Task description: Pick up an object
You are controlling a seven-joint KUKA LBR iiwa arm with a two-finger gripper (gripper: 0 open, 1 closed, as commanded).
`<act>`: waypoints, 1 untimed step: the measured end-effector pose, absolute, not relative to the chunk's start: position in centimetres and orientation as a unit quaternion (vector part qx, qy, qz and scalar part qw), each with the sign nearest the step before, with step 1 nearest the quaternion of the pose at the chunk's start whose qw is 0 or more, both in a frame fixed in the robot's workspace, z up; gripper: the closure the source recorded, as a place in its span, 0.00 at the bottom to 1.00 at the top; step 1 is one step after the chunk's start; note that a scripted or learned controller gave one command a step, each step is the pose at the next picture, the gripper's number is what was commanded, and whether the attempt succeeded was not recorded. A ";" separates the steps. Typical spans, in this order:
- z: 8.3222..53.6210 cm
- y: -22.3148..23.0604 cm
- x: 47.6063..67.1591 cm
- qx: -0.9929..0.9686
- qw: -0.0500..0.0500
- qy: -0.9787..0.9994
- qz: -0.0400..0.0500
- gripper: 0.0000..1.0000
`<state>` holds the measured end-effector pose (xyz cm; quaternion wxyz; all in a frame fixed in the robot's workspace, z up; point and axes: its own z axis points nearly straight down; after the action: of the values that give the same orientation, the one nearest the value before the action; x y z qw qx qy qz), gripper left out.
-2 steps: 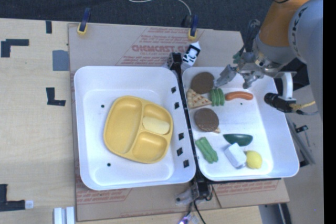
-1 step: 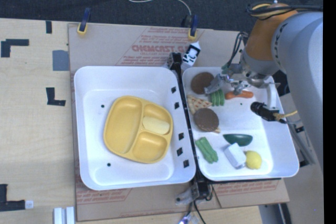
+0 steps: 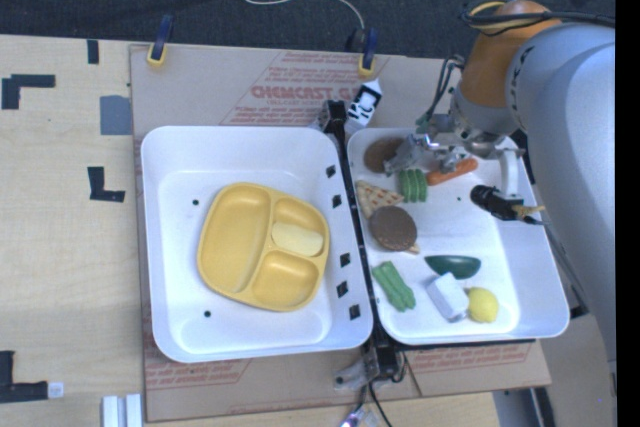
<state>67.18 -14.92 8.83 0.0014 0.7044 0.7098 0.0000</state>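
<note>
Going for the food pile, far end of the right bin (image 3: 556, 307).
End effector (image 3: 432, 151) down low, grip impossible to tell; striped green piece (image 3: 412, 184) just below, carrot (image 3: 452, 172) alongside, probably the target.

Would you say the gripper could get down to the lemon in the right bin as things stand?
Probably yes. The lemon lies in the near right corner of the right bin, with nothing on top of it. A white block sits close on its left, so the gripper, now over the far end, might nudge it.
</note>
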 end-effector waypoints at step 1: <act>8.8 -16.1 67.1 0.705 0.000 0.709 0.002 0.00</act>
<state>67.15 -16.11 8.80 -0.0002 0.7052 0.7090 0.0018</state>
